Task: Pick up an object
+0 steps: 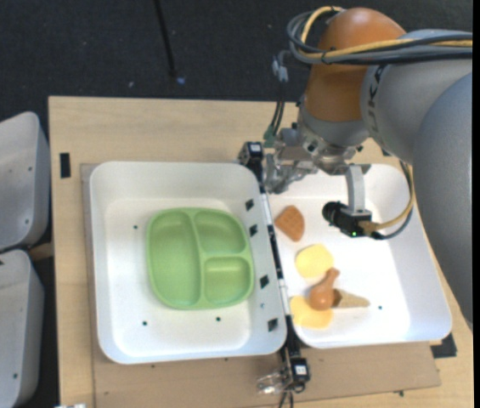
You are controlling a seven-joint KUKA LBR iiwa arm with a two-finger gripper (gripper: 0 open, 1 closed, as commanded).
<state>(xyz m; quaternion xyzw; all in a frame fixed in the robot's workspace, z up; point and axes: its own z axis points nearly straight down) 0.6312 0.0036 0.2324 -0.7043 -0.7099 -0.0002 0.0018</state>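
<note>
In the right bin (401, 308) lie an orange-brown toast-like piece (290, 223), a yellow round piece (313, 261), a brown drumstick-shaped piece (324, 293) over another yellow piece (310, 314), and a small tan wedge (354, 301). My gripper (284, 177) hangs below the orange wrist band at the bin's far left corner, just above the toast-like piece. Nothing shows between its fingers, which are hard to make out against the dark mount.
The left bin (121, 313) holds a green divided tray (198, 257). A ridge with black clips (267, 253) separates the two bins. A black cable and small module (347, 218) hang over the right bin. The arm's grey bulk covers the far right.
</note>
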